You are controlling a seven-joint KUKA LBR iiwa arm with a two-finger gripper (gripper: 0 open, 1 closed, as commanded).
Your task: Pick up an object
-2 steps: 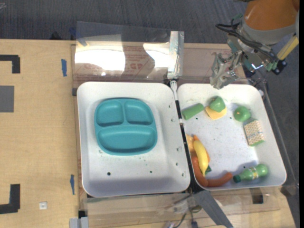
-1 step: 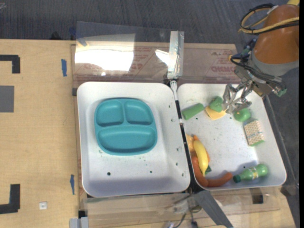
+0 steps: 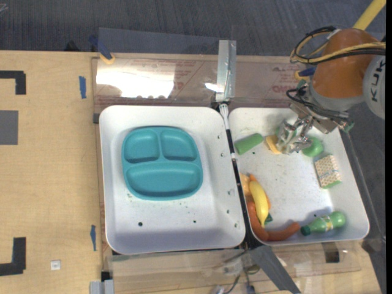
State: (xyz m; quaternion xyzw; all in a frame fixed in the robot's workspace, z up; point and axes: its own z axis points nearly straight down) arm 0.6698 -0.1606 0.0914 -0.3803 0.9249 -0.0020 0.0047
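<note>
My gripper (image 3: 290, 137) hangs low over the far part of the right bin (image 3: 352, 182), under the orange wrist band. Just left of it lies a green block (image 3: 248, 143), with a small yellow piece (image 3: 272, 144) touching its fingertip area. A small green object (image 3: 313, 148) sits right beside it. A patterned beige sponge (image 3: 327, 170) lies further right. Along the bin's left wall rest a yellow banana (image 3: 259, 200) and an orange-red pepper (image 3: 274, 229). A green bottle (image 3: 324, 223) lies at the near right.
The left bin (image 3: 116, 225) holds a teal divided plate (image 3: 162, 162). A raised divider (image 3: 231, 158) separates the two bins. A clear plastic panel (image 3: 159, 78) stands behind them. The wooden bench (image 3: 46, 176) stretches to the left.
</note>
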